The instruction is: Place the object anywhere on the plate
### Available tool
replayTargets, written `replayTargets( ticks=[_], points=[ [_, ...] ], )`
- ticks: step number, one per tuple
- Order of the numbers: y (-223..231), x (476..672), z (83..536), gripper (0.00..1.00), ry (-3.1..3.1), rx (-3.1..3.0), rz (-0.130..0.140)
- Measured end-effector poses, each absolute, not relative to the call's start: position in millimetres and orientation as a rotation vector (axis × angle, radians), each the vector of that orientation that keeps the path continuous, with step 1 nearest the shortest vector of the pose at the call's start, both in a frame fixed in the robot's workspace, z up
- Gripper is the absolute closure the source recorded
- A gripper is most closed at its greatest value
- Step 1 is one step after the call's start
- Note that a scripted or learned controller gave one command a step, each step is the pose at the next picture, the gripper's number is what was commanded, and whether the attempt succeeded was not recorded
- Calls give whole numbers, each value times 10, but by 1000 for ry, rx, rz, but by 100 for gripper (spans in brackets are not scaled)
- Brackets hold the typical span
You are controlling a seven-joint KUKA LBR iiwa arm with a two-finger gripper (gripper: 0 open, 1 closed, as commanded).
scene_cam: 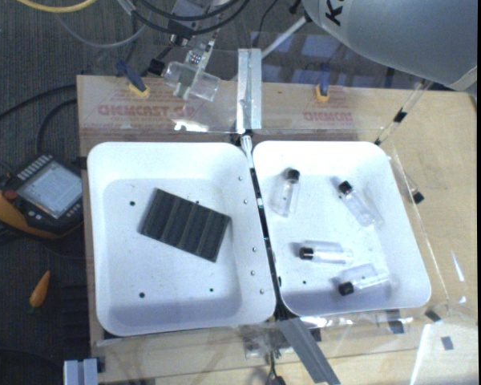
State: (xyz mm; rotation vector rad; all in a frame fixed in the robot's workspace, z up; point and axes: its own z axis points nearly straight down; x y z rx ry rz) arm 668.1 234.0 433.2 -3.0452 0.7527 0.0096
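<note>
1. The tool (191, 69) hangs at the far side of the scene, beyond the far rim of the left bin (96, 215) and above the tabletop (305, 111). Something clear and glassy sits at its tip, perhaps a vial, but the glare there is too strong to be sure, so I cannot tell whether the tool is clenched, released, or grasping anything.
2. The plate (184, 224), a dark ribbed slab, lies in the left bin, nearer than the tool and almost straight below it in the view. Its long axis runs from far-left to near-right.
3. Four vials lie loose in the right bin (401, 215): one at the far left (286, 189), one at the far right (355, 202), one at the middle (324, 253), one near right (361, 280).
4. If the tool carries a vial, the coming move is probably a short run toward the near side; if not, the vials lie off to its right.
</note>
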Motion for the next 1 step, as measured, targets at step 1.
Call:
replayTargets(
  ticks=[1],
  points=[
    [2342, 6681, 4333, 100, 1282, -2864, 8]
  ],
)
